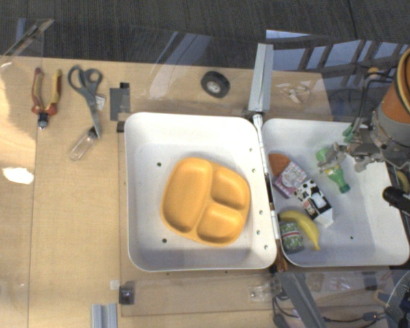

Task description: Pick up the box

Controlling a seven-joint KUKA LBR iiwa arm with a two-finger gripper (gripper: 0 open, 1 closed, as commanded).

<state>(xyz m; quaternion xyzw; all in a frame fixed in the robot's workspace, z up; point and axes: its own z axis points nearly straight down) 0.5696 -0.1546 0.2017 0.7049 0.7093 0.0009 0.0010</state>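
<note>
One small black-and-white patterned carton box (316, 203) lies in the right white bin (376, 251), long axis slanting from far-left to near-right, beside a yellow banana (305, 225). The end effector (352, 150) hovers farther and to its right; its grip cannot be made out.

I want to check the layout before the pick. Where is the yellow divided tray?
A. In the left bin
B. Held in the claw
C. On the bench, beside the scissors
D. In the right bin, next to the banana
A: the yellow divided tray lies inside the left bin; the banana is in the right bin.
</note>
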